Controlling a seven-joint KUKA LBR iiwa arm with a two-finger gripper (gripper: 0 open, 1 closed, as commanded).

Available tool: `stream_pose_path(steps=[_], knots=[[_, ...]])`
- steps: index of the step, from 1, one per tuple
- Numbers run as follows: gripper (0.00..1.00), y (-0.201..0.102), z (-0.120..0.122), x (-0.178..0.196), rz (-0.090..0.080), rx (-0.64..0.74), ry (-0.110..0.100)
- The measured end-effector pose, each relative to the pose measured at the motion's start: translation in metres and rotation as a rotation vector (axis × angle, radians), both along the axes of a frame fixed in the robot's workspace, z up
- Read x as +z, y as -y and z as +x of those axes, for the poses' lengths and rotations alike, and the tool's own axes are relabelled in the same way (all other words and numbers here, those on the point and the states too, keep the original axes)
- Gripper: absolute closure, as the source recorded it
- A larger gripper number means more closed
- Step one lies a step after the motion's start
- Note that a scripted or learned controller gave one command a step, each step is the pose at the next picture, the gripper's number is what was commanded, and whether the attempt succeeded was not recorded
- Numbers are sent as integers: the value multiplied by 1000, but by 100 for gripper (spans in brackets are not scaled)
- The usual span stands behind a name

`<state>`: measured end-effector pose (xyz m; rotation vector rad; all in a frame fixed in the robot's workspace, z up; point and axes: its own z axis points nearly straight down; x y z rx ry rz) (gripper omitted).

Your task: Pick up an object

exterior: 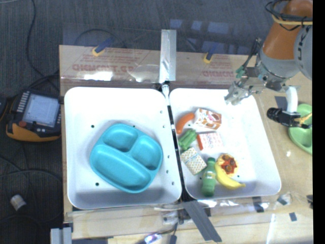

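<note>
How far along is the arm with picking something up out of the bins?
Nothing looks done yet. The banana, green bottle and small cartons all lie in the right bin, and the blue divided tray sits in the left bin. In hand: the tool hangs over the right bin's far right corner, apart from the items. Left: descend, grasp one and lift.
</note>
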<state>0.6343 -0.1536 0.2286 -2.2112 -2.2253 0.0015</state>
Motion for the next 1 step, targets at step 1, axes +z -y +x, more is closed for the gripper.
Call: stream_pose_path(steps=[1], knots=[[0, 0, 0, 0, 0, 0, 0]])
